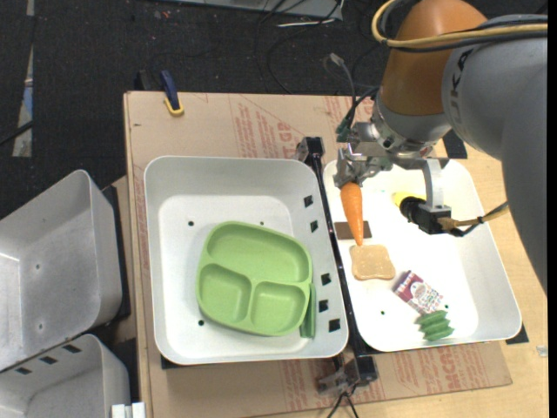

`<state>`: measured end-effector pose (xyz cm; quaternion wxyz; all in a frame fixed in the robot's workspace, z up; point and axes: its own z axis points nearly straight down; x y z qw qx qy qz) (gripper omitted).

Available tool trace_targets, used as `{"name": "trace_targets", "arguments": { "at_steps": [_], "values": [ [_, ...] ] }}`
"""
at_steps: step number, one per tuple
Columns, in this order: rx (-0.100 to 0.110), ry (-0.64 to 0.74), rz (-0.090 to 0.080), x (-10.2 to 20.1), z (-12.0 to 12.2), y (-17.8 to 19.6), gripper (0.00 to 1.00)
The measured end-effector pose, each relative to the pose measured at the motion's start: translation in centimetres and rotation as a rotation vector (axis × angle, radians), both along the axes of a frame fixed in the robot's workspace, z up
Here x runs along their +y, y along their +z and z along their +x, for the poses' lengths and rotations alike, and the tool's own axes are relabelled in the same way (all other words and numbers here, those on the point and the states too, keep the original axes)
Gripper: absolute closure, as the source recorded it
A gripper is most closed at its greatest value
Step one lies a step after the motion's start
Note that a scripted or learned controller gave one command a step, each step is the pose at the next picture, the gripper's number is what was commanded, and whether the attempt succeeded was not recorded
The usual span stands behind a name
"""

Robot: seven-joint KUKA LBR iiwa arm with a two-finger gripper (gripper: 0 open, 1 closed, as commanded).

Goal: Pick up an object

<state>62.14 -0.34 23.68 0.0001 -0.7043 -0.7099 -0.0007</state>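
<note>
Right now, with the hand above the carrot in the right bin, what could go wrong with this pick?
1. The carrot hangs nearly upright from the hand, gripped only at its top end, so it may slip out.
2. If it drops, it could land on the toast slice just below its tip, or roll against the bin wall.
3. The green divided plate in the left bin is close; a swinging carrot might fall across the divide.

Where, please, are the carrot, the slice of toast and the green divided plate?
carrot [352,209]: camera view, middle of its orange body.
slice of toast [372,262]: camera view, centre of its top face.
green divided plate [253,277]: camera view, ridge between its compartments.
</note>
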Motion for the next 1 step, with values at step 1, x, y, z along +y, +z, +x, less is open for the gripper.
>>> {"name": "trace_targets", "arguments": {
  "at_steps": [1],
  "values": [
    [-0.002, 0.001, 0.001, 5.69, 1.11, 0.82, 1.00]
  ]
}}
